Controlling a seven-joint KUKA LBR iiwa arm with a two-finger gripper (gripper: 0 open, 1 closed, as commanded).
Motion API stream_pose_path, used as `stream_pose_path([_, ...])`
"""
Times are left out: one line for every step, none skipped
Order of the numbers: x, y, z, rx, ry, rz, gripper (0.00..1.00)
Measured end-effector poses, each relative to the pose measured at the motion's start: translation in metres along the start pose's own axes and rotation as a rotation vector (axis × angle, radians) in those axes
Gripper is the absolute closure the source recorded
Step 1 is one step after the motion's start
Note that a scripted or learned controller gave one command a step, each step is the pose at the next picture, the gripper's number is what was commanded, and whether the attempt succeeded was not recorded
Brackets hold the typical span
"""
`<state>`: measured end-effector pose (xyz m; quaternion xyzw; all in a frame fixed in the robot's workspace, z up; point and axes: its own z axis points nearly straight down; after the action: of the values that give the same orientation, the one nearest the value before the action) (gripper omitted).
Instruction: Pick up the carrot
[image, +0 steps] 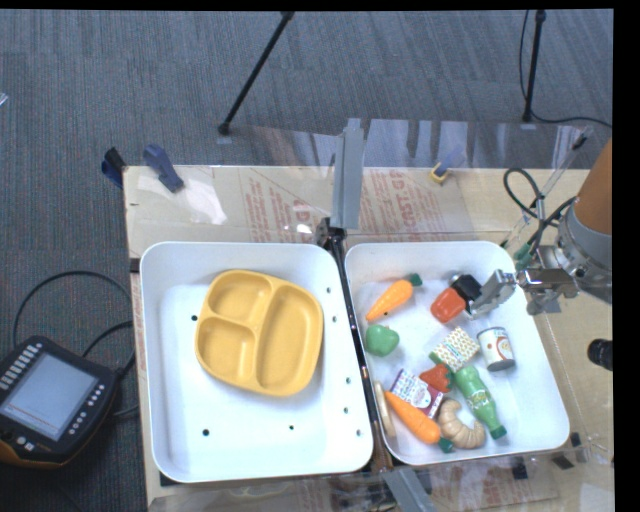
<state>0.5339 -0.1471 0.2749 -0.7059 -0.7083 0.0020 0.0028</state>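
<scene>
Orange against the white plastic, the tapered toy carrot with a green leafy tip (390, 299) lies in the upper left part of the right-hand shallow white bin (556, 400), slanted with its green end toward the upper right. It rests flat on the bin floor, clear of its neighbours, with the green rounded toy vegetable (381, 340) just below it. A second orange carrot-shaped toy (412, 419) lies near the bin's lower edge, beside a small red and white packet (408, 388) and a green toy bottle (480, 402).

As I judge it, the pick has not been made: neither carrot is lifted. The metal two-finger gripper (487, 293) reaches in from the right and hovers low over the bin's upper middle, close to an orange-red blocky toy (448, 305). It is some way right of the upper carrot. Its fingers are too small and overlapped to read, so I cannot tell whether they stand wide or closed, though nothing appears to be held. Approach, closing and lifting all remain.

The left-hand shallow white bin (170, 420) holds a yellow divided plate (262, 332).
</scene>
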Motion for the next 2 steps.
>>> stream_pose_path([0.058,0.027,0.078,0.003,0.001,-0.274,0.0])
stream_pose_path([0.041,0.105,0.137,0.003,0.002,-0.367,0.0])
